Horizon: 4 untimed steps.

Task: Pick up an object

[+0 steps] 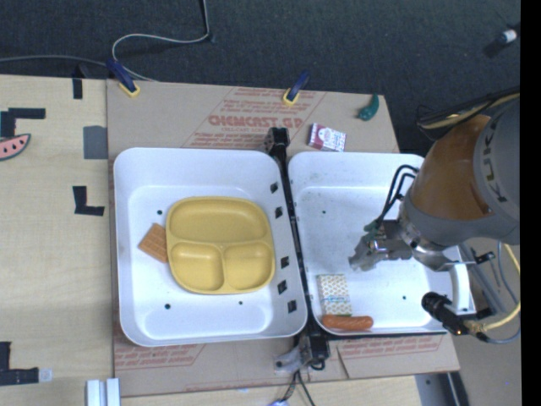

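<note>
the hot dog [347, 321] lay crosswise, down-left of the end effector [365, 259]; couldn't tell its finger state.

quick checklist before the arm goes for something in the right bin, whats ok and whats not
1. Targets in the right bin: ok. A small patterned packet and a hot dog lie near its front edge.
2. Targets apart: ok, though only a narrow gap shows between the packet and the hot dog.
3. Tool position: not ok. It sits mid-bin, behind and to the right of both items, not above either.
4. Tool carrying anything: cannot tell.
5. Wall clearance: not ok. The hot dog lies close along the front wall, which may crowd a grasp.
6. Left bin: ok. The yellow divided plate is well away.
</note>
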### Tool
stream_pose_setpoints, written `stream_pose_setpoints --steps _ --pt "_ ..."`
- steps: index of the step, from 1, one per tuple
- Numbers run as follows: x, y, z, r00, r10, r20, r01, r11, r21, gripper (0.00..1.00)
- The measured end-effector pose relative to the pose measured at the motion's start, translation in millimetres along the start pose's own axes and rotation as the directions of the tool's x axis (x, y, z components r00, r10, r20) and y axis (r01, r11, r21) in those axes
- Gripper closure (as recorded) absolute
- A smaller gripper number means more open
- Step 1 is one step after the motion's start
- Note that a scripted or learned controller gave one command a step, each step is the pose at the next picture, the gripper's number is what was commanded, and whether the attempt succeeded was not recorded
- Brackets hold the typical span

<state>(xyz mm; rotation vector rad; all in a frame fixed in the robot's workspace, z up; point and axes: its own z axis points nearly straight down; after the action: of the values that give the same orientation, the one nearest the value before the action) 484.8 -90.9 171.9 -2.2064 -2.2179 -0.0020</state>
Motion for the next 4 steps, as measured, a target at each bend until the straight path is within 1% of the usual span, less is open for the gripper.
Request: stream_pose_setpoints --steps 4 --pt "4.4 1.7 -36.7 1.000 -0.006 -0.006 0.006 1.000 0.002 1.00"
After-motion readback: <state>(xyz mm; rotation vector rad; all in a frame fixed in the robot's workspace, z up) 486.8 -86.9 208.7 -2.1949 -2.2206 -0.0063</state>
